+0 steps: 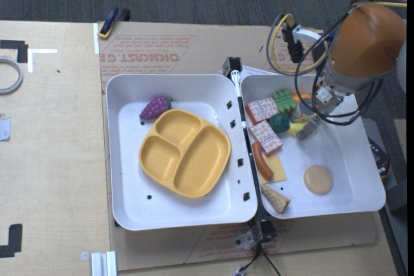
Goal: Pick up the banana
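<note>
The claw (308,128) sits low in the right bin (349,194), right at the banana (296,127), a yellow sliver beside the green toy (279,122). I cannot tell its state; the lift looks not yet done.

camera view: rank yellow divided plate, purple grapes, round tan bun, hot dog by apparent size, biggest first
1. Yellow divided plate, by far the largest.
2. Round tan bun and hot dog: too close to rank; the bun is rounder, the hot dog longer and thinner.
3. Purple grapes, slightly smaller than those two, though not by much.
</note>
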Controlling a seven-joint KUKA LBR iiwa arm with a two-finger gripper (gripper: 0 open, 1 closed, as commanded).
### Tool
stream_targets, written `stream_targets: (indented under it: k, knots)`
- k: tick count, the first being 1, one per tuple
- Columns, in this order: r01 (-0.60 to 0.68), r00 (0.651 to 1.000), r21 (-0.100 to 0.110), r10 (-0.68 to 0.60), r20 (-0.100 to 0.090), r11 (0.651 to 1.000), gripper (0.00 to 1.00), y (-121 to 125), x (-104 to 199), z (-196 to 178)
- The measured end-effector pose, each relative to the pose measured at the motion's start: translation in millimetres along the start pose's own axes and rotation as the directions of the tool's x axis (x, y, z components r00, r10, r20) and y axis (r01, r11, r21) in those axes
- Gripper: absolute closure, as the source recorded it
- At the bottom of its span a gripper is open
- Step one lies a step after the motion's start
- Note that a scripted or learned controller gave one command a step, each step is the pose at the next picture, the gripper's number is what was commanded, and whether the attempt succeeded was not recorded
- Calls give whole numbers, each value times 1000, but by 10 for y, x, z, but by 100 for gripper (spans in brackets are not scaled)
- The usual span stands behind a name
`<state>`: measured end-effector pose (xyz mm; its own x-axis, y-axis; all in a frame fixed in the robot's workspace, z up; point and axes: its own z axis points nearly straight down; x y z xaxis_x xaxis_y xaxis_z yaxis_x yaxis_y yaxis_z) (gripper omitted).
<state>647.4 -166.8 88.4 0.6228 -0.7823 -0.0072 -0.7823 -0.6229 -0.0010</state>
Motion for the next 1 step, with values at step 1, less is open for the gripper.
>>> stream_targets:
  k: [1]
  knots:
    - [54,999,-2,-54,1,999,0,181,-500,3]
